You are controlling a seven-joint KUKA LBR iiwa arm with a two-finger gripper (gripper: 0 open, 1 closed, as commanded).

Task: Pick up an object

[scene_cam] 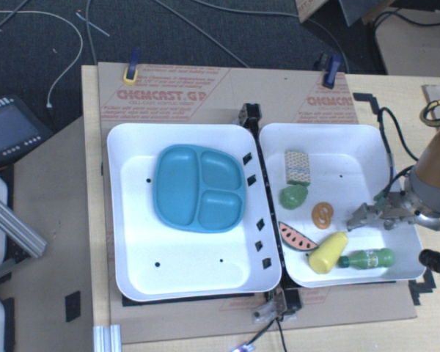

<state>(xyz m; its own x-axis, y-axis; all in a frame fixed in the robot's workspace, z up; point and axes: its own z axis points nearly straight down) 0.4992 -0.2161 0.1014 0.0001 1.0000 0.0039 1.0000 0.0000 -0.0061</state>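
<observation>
The right bin [330,134] holds several small objects. A speckled block [298,166] lies at its back, with a green lump [294,196] just in front of it. An orange ring [323,214] sits near the middle. Along the front lie a watermelon slice [297,237], a yellow object [328,251] and a green bottle [367,258]. My gripper [370,217] hangs low over the right side of this bin, to the right of the orange ring and above the green bottle. Nothing shows in its grasp.
The left bin [132,218] carries a blue divided plate [199,189]. A black divider [258,189] with clips runs between the bins. Cables [387,134] trail past the right bin's far right corner. The arm's body [433,174] fills the right edge.
</observation>
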